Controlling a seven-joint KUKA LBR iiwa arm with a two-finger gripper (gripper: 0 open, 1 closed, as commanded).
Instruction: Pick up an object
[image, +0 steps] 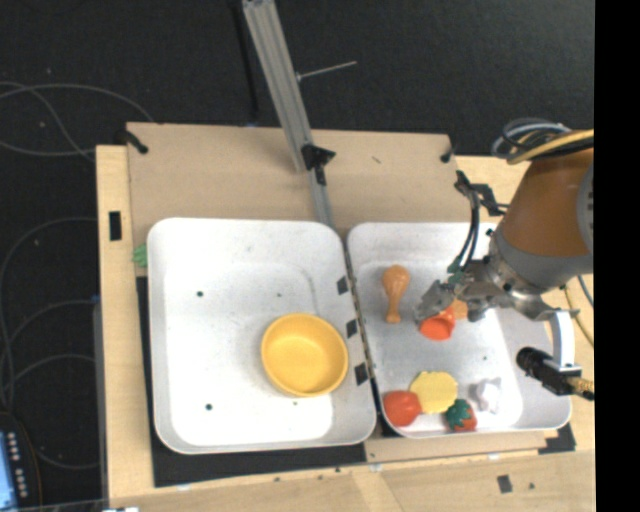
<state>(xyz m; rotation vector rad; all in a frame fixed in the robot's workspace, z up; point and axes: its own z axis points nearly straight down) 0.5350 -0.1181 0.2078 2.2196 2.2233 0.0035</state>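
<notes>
Hand mid right bin, grip unclear, over orange piece; open floor towards rear rim.

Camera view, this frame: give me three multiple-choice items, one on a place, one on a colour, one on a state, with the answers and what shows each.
1. Where does the yellow bowl lie?
A. In the left bin
B. In the right bin
C. On the bare bench

2. What colour is the small object right under the hand?
A. Blue
B. Orange-red
C. White

3. How does the yellow bowl stand?
A. Turned upside down
B. Upright, opening up
C. Stacked on another bowl

Answers:
1. A: the bowl rests on the floor of the left bin, near its right wall.
2. B: the orange-red piece sits in the right bin, just below the hand.
3. B: its hollow inside faces the camera.
</notes>
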